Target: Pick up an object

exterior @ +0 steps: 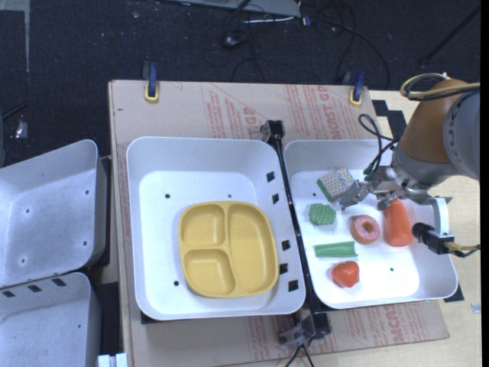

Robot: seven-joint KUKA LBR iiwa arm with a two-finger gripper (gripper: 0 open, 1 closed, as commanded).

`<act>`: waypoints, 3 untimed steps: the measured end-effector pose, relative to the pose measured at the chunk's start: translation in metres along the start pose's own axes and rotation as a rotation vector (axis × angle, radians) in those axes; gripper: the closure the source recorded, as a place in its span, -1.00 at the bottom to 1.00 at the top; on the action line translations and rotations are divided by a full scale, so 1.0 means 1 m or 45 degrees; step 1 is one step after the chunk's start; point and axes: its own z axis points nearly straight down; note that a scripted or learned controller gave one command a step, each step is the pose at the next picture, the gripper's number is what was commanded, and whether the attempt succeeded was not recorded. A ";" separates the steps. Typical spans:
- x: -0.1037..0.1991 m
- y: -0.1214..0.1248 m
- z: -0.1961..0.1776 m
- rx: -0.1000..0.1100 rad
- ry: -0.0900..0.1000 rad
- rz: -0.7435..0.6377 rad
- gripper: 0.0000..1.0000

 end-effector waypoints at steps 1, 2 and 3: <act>0.000 0.001 -0.012 -0.005 -0.002 0.000 1.00; 0.002 0.003 -0.076 -0.011 -0.003 -0.004 1.00; 0.002 0.004 -0.116 -0.010 -0.003 -0.004 1.00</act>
